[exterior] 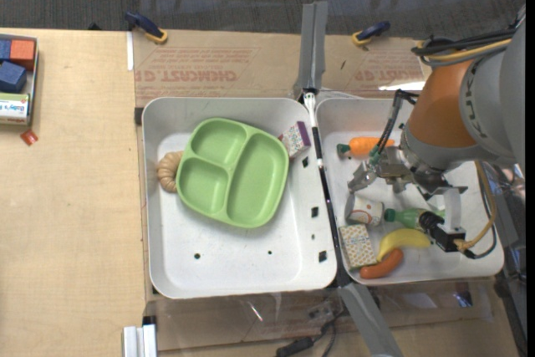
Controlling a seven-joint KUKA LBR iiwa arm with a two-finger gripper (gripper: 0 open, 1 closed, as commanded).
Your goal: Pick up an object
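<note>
My gripper point(378, 178) hangs over the right bin point(487, 262), open with nothing between its fingers. It sits just below an orange carrot point(364, 147) with a green top and just above a white cup point(366, 211) lying on its side. A green bottle-like item point(402, 217) lies to the right of the cup. Nearer the front are a yellow banana point(403, 241), a red-orange sausage point(380, 265) and a patterned packet point(355, 243).
The left bin point(167, 255) holds a green divided plate point(232, 171), a tan ring-shaped piece point(169, 171) at the plate's left and a small purple packet point(294, 138) by the divider. Coloured blocks point(15, 75) sit at the bench's far left. Cables point(468, 242) trail from the wrist over the right bin.
</note>
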